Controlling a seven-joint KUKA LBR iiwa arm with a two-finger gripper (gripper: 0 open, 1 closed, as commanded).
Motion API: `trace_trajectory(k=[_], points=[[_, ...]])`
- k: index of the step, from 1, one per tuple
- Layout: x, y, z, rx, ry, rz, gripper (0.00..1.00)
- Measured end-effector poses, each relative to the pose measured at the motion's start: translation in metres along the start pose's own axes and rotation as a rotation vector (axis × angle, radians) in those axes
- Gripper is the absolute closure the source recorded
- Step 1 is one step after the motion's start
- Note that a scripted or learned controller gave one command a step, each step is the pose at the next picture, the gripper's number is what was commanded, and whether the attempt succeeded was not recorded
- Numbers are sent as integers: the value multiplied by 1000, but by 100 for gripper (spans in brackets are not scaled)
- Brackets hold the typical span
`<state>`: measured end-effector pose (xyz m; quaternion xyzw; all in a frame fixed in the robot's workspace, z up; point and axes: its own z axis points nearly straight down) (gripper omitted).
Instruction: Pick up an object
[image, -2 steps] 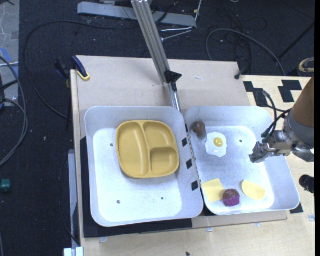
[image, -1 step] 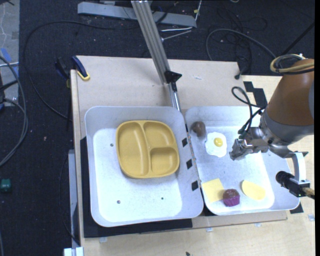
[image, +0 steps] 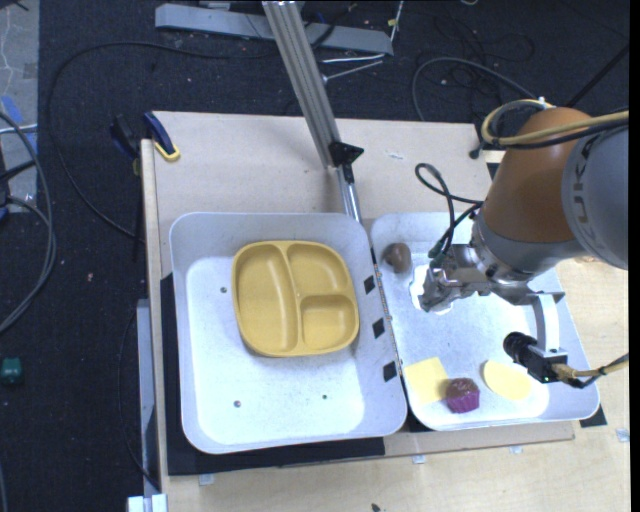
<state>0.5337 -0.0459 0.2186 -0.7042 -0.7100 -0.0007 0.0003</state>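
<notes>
The right white bin (image: 470, 330) holds a small brown lump (image: 397, 257) near its far left corner, a yellow square block (image: 425, 380), a purple knobbly piece (image: 461, 395) and a pale yellow round disc (image: 507, 380) along its near side. My gripper (image: 437, 293) hangs over the middle left of this bin, a little right of and nearer than the brown lump. Nothing shows between its metal fingers. The yellow block lies well below it in the view.
The left white bin (image: 200, 390) carries a yellow divided plate (image: 296, 298). A slanted metal pole (image: 315, 95) rises from between the bins. The grey and orange arm (image: 545, 190) covers the right bin's far right side. Cables lie on the dark floor around the bench.
</notes>
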Motion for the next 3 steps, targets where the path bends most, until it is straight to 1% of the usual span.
trace_trajectory(k=[1, 2, 3], points=[[44, 22, -12, -3, -1, 0, 100], [96, 45, -2, -1, -1, 1, 100], [134, 67, -3, -2, 0, 1, 100]])
